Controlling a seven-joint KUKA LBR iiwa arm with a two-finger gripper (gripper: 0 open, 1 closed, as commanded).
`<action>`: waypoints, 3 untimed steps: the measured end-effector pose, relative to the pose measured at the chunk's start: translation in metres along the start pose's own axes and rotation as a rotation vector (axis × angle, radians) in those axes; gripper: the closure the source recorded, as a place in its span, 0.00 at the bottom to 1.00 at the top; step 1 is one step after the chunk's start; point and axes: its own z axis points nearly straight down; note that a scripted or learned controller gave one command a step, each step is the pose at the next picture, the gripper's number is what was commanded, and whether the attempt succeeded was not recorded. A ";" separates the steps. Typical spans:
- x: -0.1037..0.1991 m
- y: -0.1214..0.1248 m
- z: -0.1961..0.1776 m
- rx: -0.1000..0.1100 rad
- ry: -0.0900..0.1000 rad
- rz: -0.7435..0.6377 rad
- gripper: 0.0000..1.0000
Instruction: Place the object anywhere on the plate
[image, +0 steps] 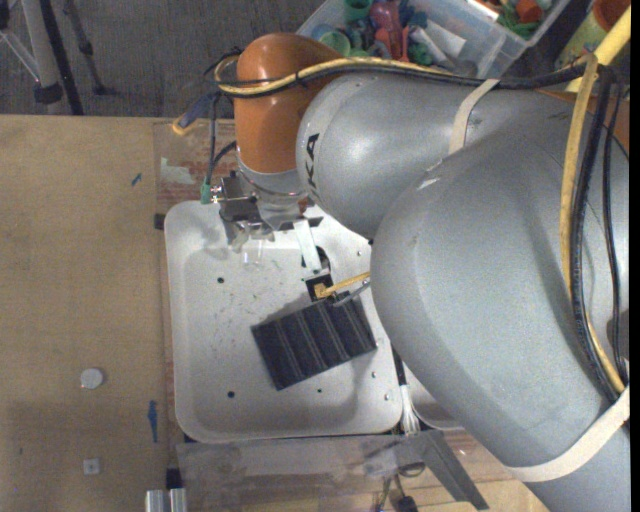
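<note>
Black ribbed plate (313, 343), white bin (200, 330)

Hidden behind the grey arm (480, 250): the right-hand bin and the near bin's (190, 400) right rim; end effector (250, 235) too blurred to read.
</note>
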 end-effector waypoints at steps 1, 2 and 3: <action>0.002 0.000 -0.011 -0.003 -0.002 -0.003 1.00; 0.003 0.001 -0.022 -0.008 -0.002 -0.004 1.00; -0.001 -0.029 0.005 -0.014 -0.001 -0.363 1.00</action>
